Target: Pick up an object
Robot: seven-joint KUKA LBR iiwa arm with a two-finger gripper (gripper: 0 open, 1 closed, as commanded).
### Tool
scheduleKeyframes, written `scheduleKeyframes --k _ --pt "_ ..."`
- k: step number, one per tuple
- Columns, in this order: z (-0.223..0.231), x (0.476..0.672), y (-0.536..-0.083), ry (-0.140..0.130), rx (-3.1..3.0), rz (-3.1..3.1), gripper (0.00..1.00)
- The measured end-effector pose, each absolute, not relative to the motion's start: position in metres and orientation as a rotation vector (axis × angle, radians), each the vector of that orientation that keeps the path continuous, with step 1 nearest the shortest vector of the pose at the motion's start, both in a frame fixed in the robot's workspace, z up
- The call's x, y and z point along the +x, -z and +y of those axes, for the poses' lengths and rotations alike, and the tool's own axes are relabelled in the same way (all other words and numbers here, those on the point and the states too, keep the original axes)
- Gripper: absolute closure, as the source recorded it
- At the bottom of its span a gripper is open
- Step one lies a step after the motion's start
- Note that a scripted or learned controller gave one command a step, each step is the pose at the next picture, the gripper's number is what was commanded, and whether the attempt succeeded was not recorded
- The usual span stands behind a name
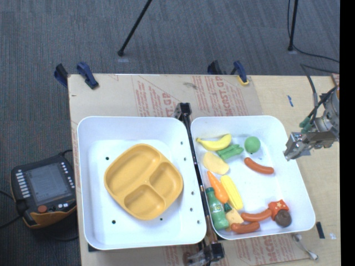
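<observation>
The right bin (277, 127) holds several toy foods: a yellow banana (215, 142), a green ball (252, 144), a red sausage (259, 166), a pale yellow piece (215, 163), an orange carrot (218, 187), a yellow corn cob (231, 192), a green bottle (216, 209), more sausages (252, 220) and a brown-and-red piece (281, 214). My gripper (296, 147) hangs at the right bin's right rim, just right of the red sausage, with nothing visibly in it.
The left bin (91, 137) holds a yellow divided plate (143, 180). A divider bar (193, 154) runs between the bins. Blue clamps (87, 74) grip the bench's far edge. A handheld controller (43, 188) lies at the left, tripod legs behind.
</observation>
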State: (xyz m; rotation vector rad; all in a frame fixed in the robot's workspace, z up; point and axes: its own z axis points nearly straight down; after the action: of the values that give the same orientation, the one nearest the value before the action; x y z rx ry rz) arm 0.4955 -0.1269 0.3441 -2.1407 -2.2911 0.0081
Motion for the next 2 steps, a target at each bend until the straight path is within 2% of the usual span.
scheduleKeyframes --k 1,2 --pt "-0.122 0.480 -0.502 0.000 -2.057 -2.382 1.00" --pt "-0.132 0.477 -0.339 -0.010 -2.366 -2.058 1.00"
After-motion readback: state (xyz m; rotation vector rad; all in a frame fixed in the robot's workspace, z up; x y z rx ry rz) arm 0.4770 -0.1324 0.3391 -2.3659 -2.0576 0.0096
